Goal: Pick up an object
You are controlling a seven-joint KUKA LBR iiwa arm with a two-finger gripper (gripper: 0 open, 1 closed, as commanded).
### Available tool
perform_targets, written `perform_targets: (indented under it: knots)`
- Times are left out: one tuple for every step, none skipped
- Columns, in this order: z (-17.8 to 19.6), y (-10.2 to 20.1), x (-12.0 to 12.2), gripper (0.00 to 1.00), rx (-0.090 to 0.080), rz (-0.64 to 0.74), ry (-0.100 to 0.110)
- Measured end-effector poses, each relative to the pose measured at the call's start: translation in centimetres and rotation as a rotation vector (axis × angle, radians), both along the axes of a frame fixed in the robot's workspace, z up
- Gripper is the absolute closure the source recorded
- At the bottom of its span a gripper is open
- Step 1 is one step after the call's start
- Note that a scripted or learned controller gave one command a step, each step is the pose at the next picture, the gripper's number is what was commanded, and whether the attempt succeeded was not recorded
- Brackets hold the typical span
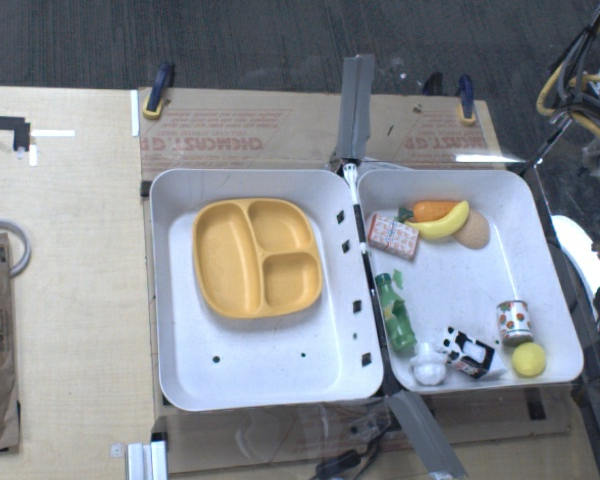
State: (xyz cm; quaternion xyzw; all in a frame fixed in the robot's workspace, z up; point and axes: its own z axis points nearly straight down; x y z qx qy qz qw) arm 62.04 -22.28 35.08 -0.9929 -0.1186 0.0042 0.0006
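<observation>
I cannot tell whether my gripper is open or closed. Everything I could pick lies in the right bin (460,288). At its 12 o'clock a banana (442,223) touches an orange piece (435,209) and a tan round item (473,230), with a red-and-white box (392,236) just beside them at 10. A green bottle (394,313) lies along the 8 o'clock wall. A white lump (429,370) and a black-and-white packet (468,353) crowd 6, and a small can (514,320) and a yellow ball (528,359) sit at 4. The left bin (165,298) holds a yellow divided plate (257,258).
</observation>
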Motion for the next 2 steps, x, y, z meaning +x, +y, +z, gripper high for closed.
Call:
perform_targets:
  knots:
    - [-2.5,0.4,3.3,1.00,-0.001,-0.026,0.000]
    - [3.1,0.1,2.9,1.00,-0.001,-0.032,-0.001]
